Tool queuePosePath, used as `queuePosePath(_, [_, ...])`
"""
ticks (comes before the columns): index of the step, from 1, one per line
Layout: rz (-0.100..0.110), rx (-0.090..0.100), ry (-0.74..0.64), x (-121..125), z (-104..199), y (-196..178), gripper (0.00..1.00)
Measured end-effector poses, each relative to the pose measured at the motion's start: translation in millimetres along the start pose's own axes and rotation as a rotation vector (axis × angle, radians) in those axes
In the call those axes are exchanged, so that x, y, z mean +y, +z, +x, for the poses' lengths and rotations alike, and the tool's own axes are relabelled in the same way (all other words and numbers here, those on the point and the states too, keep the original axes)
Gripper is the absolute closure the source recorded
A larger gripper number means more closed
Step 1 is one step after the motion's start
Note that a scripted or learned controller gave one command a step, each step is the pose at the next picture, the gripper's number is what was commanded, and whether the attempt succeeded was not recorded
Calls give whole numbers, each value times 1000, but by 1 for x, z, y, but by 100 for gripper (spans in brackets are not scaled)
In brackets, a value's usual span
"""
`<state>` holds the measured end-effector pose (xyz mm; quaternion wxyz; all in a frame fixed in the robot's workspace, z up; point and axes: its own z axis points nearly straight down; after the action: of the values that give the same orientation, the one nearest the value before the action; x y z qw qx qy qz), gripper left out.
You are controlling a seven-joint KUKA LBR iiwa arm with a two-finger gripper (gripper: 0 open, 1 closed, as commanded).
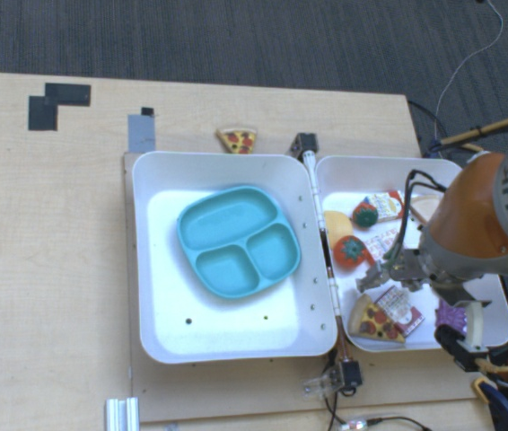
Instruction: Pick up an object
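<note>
A smooth teal three-compartment plate [239, 252] is seen in the left bin [146, 268]. In the right bin [503, 330], a round red tomato toy [351, 251] and a wedge-shaped pizza slice [372, 321] lie beside the claw [387, 277], whose state cannot be told.

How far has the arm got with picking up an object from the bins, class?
Done: the arm has reached into the right bin, and its gripper sits low among the toy food. In hand: nothing visibly lifted; the tomato, strawberry and pizza slice all lie in the bin. Left: closing on one item and raising it. The blue divided plate sits in the left bin.
</note>
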<state>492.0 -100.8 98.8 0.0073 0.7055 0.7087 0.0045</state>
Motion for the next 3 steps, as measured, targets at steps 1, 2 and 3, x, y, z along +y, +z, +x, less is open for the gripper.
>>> queuePosePath(1, [-4, 0, -3, 2, 1, -11, 100])
queuePosePath(2, [-4, 1, -3, 2, 1, -11, 0])
queuePosePath(3, [-7, 2, -6, 4, 1, -21, 100])
